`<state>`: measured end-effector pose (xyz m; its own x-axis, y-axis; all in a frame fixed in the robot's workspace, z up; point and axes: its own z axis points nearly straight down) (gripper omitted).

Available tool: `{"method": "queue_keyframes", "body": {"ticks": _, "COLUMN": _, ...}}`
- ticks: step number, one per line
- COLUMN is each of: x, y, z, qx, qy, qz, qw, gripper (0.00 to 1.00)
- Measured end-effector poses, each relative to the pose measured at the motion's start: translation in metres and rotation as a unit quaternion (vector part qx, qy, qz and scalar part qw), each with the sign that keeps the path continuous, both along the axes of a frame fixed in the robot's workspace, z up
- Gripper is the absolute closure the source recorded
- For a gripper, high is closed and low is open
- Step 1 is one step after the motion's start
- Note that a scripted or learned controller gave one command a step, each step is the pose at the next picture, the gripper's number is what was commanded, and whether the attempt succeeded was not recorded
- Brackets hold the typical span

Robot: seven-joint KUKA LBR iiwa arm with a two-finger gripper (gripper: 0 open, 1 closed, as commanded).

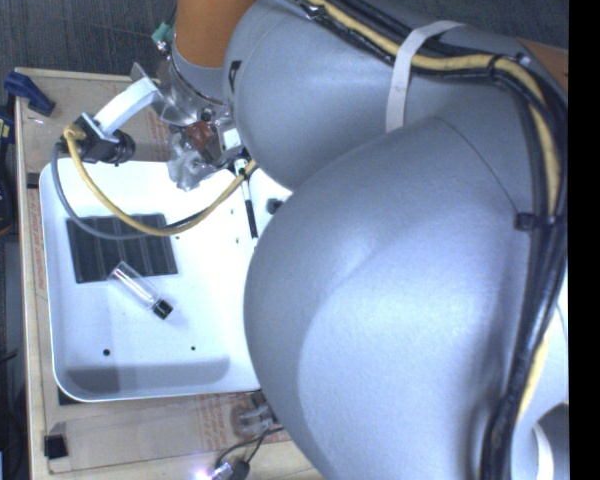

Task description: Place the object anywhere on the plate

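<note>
I see the small clear tube (140, 291) with a dark cap lying in the white bin (80, 368), just beside the dark ridged plate (120, 248). My tool (192, 158) hovers well apart; I'd descend across the tube's narrow width.

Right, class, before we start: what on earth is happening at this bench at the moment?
A grey robot arm reaches in from the right over a white bin, and its bulk hides much of the bench. Its gripper hangs above the far end of the bin, with nothing visibly in it. In the bin lies a dark ridged plate, and a small clear tube with a black cap rests on the bin floor just beside the plate's near corner. So the object isn't on the plate yet.
</note>
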<state>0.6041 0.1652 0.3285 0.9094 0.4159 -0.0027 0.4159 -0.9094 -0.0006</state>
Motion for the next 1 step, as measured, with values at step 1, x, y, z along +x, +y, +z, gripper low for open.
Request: {"method": "queue_keyframes", "body": {"ticks": 1, "x": -0.0309, "y": -0.0025, "z": 0.1137, "qx": 0.0004, "qy": -0.001, "qz": 0.082, "qw": 0.9966, "gripper": 1.0}}
